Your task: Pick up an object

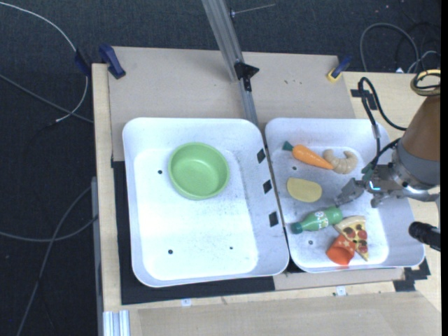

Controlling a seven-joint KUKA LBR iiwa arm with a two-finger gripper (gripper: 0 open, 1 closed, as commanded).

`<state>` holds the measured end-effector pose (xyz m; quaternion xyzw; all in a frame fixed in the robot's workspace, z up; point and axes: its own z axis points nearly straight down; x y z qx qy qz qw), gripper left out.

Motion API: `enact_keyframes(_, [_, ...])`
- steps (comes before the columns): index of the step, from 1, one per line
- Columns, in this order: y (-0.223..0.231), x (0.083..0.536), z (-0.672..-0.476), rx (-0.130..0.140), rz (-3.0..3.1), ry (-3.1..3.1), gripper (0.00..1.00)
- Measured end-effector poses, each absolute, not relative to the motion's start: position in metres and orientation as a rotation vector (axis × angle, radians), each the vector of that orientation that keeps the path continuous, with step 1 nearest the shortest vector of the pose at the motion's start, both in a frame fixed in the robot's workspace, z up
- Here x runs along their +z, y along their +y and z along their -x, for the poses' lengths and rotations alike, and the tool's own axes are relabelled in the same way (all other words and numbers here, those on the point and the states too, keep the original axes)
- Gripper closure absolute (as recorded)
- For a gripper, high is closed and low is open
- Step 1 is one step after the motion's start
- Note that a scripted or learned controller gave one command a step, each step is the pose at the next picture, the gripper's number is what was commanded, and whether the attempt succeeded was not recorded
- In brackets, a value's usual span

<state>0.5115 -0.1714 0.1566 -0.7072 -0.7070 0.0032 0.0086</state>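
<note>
A tan bench [182, 75] is standing on dark carpet, bearing two shallow white bins side by side. The left bin [196, 257], across the centre-left of the frame, is holding a green bowl [199, 170] in its upper part. The right bin [308, 261] is carrying the toys: an orange carrot [311, 157] and a pale curled shrimp-like piece [341, 161] toward its upper edge, a yellow oval piece [304, 189] in the middle, a green bottle [318, 220] lying on its side below that, and a pizza slice [355, 231] touching a red piece [340, 250] at the lower right.

The arm is reaching in from the right edge of the frame, and the gripper [364, 191] is hanging over the right half of the right bin, between the shrimp-like piece and the bottle. Its two fingers [348, 192] are standing spread, with nothing between them. Every toy is lying in the bin, so the pick looks not yet made: choosing a piece, closing on it and lifting all appear to be ahead.
</note>
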Motion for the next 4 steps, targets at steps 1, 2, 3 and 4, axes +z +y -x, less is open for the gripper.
enact_keyframes(1, [-0.175, 0.093, -0.509, 0.007, 2.212, -2.211, 0.0])
enact_keyframes(2, [-0.175, 0.11, -0.512, -0.003, 2.22, -2.216, 1.0])
enact_keyframes(3, [-0.18, 0.175, -0.517, -0.008, 2.226, -2.227, 1.0])
enact_keyframes(4, [-0.18, 0.219, -0.519, -0.007, 2.224, -2.227, 1.0])
